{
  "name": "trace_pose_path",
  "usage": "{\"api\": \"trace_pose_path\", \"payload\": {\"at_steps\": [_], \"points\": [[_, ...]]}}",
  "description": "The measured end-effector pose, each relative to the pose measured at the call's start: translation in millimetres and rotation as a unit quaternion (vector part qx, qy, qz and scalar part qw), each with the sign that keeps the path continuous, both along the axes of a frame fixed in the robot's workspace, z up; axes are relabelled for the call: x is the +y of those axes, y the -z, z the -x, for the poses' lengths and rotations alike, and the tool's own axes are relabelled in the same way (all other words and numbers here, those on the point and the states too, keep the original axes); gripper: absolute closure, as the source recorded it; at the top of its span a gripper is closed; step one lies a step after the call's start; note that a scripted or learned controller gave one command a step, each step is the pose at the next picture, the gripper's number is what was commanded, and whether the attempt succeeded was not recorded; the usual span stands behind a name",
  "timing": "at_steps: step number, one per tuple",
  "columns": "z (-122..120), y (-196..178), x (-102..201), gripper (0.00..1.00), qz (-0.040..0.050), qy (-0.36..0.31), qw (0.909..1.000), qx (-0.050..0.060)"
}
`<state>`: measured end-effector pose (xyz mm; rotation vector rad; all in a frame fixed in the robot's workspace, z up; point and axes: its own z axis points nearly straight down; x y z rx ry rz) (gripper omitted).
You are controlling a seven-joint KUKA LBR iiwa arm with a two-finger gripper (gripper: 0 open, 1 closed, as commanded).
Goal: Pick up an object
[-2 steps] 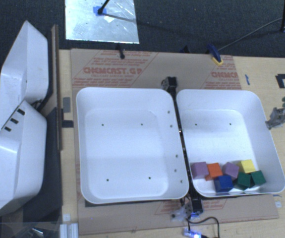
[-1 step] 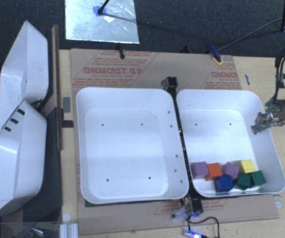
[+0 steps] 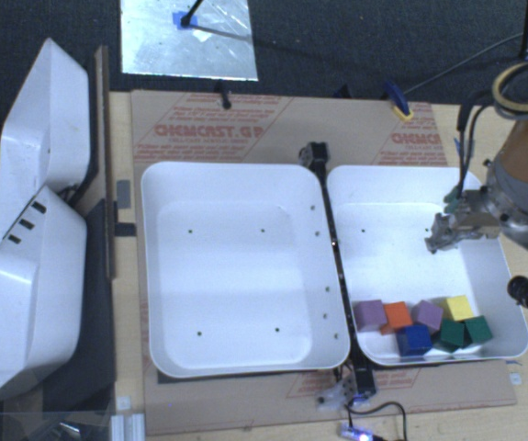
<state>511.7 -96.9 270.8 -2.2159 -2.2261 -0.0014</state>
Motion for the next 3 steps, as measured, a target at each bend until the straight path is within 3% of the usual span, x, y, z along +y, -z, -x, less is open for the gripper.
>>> {"api": "trace_pose_path", "payload": {"at_steps": [3], "points": [[15.4, 27.2, 163.6, 1.0, 0.0, 0.0, 1.0, 0.0]]}}
